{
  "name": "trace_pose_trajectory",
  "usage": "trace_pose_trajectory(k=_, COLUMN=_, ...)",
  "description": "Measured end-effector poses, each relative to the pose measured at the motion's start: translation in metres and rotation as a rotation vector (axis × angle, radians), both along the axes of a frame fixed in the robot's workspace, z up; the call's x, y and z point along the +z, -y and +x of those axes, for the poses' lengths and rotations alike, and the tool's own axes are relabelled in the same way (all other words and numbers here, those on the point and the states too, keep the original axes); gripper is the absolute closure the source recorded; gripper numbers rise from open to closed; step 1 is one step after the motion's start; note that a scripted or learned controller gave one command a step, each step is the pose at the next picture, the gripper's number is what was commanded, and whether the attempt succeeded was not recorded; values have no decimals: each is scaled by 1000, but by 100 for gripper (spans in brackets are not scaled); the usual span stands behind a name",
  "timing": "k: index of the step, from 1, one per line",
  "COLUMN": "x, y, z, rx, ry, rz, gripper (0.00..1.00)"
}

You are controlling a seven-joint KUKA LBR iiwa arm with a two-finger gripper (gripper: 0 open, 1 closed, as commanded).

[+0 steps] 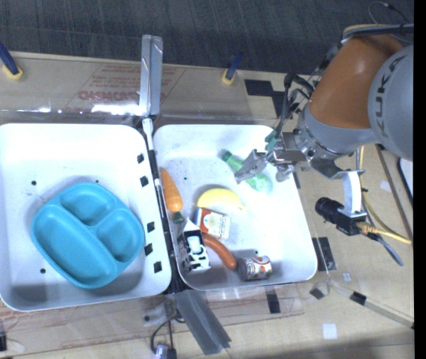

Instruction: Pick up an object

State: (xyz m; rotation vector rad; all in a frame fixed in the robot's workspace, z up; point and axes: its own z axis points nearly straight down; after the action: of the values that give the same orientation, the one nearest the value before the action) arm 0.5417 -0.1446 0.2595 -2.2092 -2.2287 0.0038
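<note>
My gripper hangs over the upper right part of the right bin, right over a small green object. A bit of green also shows at the gripper's left. Whether the green object is held cannot be made out. Further down in this bin lie an orange carrot, a yellow fruit, a red and white carton, a black and white item, a red sausage-like piece and a small can.
The left bin holds a blue divided plate. A metal divider bar stands between the bins at the back. The arm's orange band and grey wrist loom over the right bin's right rim.
</note>
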Motion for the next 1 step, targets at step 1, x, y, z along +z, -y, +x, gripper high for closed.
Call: trace_pose_trajectory(k=1, x=-78, y=12, z=45, rx=-75, ry=-2, rz=-1, gripper=0)
